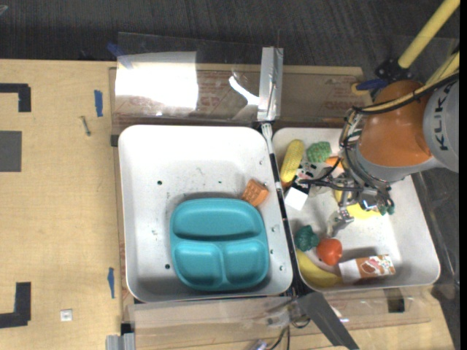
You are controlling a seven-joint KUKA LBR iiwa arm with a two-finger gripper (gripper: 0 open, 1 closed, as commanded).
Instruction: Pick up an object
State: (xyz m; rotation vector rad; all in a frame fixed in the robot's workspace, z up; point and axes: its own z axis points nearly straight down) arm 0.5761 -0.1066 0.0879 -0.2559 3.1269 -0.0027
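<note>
Far left of the gripper, the left bin (146,152) holds a teal divided tray (219,243), with a small orange block (255,192) just beyond the tray's far right corner. In the right bin (423,254), a yellow corn cob (292,160) and a green broccoli piece (318,152) lie left of and beyond the gripper. The gripper (341,219) points down over the bin floor; how far it is open cannot be told, and nothing shows in its grasp. Just nearer than it lie a green piece (306,237), a tomato (330,251), a banana (315,270) and a small carton (368,267). The arm (394,133) reaches in from the right, bent downward at its wrist.
</note>
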